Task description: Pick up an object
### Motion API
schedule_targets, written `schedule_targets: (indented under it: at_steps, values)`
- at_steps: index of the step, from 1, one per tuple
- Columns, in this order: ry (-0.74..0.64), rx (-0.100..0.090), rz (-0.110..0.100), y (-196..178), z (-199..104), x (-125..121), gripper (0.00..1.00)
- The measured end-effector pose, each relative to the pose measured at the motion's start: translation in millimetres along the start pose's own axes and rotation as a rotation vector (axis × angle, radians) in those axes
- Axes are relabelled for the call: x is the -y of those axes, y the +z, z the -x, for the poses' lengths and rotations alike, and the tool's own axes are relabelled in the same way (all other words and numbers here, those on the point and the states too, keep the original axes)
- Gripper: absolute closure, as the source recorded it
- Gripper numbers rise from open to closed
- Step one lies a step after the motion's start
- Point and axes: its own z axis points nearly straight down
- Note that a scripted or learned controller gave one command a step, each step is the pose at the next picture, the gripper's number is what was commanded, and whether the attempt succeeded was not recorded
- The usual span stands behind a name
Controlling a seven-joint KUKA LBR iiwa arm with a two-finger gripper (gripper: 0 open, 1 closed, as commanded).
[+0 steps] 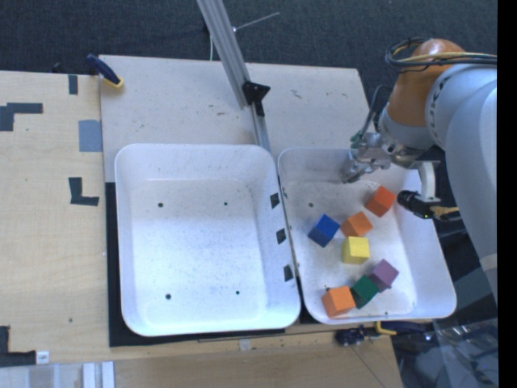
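Observation:
The right bin holds several small blocks. An orange block lies nearest the arm, with a second orange one just below it. A blue block, a yellow block, a purple block, a green block and another orange block lie further toward the front. My gripper hangs over the far end of the right bin, above and left of the nearest orange block. Nothing shows between its fingers.
The left bin sits beside the right one. A slanted metal rail runs from the top down to the gap between the bins. A blue and yellow clamp lies at the bench's far left.

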Motion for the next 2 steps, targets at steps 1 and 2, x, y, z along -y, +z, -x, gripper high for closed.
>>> schedule_targets:
  at_steps: [1, 2]
  values:
    - [0.003, 0.0, 0.008, -64, 2, -3, 1.0]
    - [0.002, 0.0, 0.008, -118, 2, -4, 1.0]
